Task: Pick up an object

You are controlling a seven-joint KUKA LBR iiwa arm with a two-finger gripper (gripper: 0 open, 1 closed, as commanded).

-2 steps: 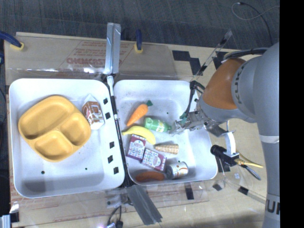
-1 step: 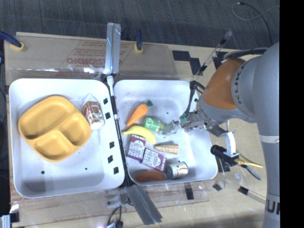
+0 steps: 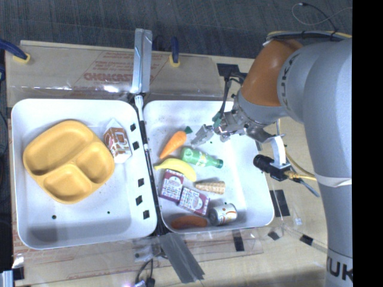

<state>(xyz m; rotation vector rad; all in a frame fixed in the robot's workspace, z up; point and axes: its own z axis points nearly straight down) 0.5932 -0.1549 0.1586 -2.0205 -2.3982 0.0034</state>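
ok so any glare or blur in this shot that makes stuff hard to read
Camera view: soft overall, so the print on the red packets is unreadable; lighting is even, with a faint shadow in the left bin near corner; the can shows a small bright glint; the gripper looks slightly smeared.

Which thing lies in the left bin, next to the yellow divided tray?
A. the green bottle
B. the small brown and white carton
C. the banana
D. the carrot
B. The small brown and white carton lies in the left bin, close beside the yellow divided tray, while the carrot, the green bottle and the banana all lie in the right bin.
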